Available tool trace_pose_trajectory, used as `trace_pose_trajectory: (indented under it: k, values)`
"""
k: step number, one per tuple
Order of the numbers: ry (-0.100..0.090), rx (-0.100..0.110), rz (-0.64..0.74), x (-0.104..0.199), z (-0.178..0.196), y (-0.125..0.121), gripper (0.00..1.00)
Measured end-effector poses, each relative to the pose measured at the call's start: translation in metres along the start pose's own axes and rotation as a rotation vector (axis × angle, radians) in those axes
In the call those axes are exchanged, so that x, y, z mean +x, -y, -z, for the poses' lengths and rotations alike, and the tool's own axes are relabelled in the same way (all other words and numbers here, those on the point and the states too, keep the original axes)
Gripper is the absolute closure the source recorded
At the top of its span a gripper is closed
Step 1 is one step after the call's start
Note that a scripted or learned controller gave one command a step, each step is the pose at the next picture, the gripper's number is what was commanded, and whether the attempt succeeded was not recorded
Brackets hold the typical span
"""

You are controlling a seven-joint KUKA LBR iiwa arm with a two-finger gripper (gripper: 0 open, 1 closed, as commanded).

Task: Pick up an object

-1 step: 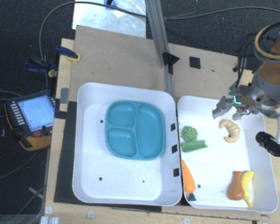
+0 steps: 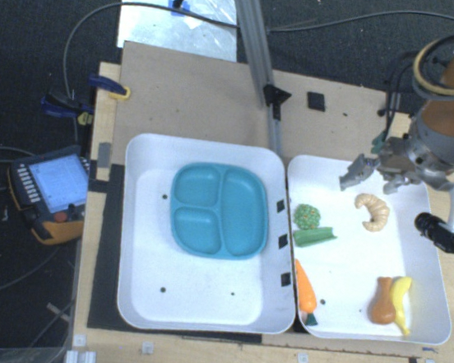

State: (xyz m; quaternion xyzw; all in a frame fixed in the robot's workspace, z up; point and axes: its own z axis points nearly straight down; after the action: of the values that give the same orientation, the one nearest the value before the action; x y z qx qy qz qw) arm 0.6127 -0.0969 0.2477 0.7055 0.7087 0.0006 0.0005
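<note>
Even bright overhead light, white bins [image 2: 214, 154] near blown out, faint shadows, glare patch on floor [image 2: 179, 12], slightly soft focus.

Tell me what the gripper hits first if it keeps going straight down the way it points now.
Probably the croissant: the gripper hangs open just above it in the right bin, fingers spread to either side. Depth is unclear from this slanted view, so it might instead meet the bin's bare floor just beside the croissant.
</note>
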Motion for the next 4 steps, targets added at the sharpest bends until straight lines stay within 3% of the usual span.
trace_pose_trajectory:
  k: [2, 3, 4]
  values:
    - [0.001, 0.003, -0.004, -0.005, -0.092, -0.012, 0.0]
    - [-0.001, -0.005, -0.001, 0.004, -0.146, -0.016, 0.0]
    - [0.0, -0.012, 0.001, 0.004, -0.131, -0.018, 1.0]
